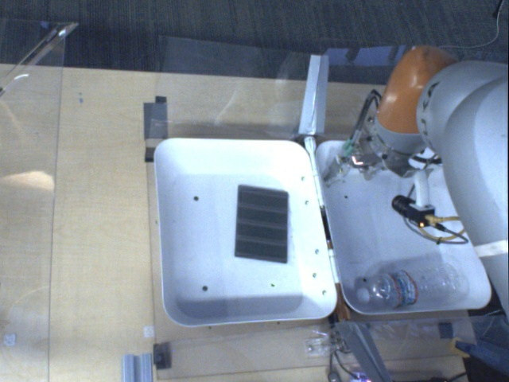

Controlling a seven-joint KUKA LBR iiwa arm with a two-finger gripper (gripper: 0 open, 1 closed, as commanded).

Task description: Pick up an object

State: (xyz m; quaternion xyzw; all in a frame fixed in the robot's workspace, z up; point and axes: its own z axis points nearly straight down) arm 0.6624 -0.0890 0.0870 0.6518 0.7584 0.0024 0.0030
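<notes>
I'm watching the pincer [355, 159] hovering over the right bin's [374, 237] far corner, its grip I cannot tell, nothing lifted yet, plastic bottle [394, 287] lying untouched.

One worktop [87, 213] bore two shallow white bins; one dark ribbed block [262, 224] lay in the block's bin [191, 245], the sole thing there; one clear plastic bottle [395, 287] lay in the neighbouring bin [374, 237], past the block toward the arm and nearer the camera; one grey arm [469, 134] with one orange band [409, 86] reached in, carrying one claw [354, 159].
</notes>
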